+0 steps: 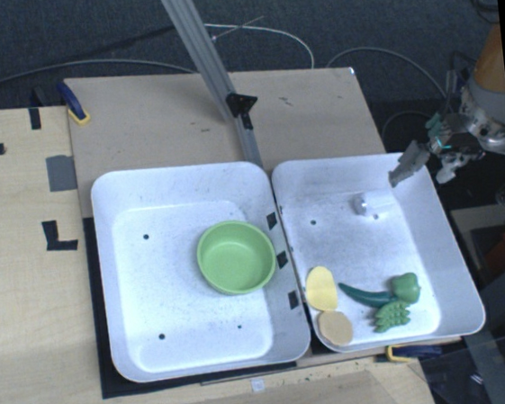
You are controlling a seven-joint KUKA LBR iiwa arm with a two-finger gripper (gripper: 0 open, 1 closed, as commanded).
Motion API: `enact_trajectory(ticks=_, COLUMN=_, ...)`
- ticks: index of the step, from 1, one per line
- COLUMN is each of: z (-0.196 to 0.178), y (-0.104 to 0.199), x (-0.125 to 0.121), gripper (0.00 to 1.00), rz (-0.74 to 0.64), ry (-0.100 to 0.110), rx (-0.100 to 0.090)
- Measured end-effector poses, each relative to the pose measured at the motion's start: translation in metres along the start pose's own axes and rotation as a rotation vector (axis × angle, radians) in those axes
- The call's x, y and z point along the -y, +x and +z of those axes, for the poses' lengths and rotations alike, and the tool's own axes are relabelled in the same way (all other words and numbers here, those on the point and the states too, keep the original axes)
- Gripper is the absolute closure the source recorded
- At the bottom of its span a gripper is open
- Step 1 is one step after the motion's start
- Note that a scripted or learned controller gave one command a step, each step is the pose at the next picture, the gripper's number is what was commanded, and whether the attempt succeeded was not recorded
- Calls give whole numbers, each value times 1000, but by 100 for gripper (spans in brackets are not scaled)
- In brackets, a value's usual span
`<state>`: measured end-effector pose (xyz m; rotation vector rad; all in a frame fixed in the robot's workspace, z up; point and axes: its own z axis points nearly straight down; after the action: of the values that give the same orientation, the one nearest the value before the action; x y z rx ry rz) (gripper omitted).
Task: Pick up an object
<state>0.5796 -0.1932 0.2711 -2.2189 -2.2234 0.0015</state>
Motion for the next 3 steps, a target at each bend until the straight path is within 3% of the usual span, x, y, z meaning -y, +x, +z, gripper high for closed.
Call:
enact_trajectory(ticks=1, z=0, y=0, x=0, gripper=0, rz=0, ry=0, rx=0)
enact_trajectory(ticks=3, z=91, y=-4, x=9, gripper=0, rz=1, ry=5, rx=-1)
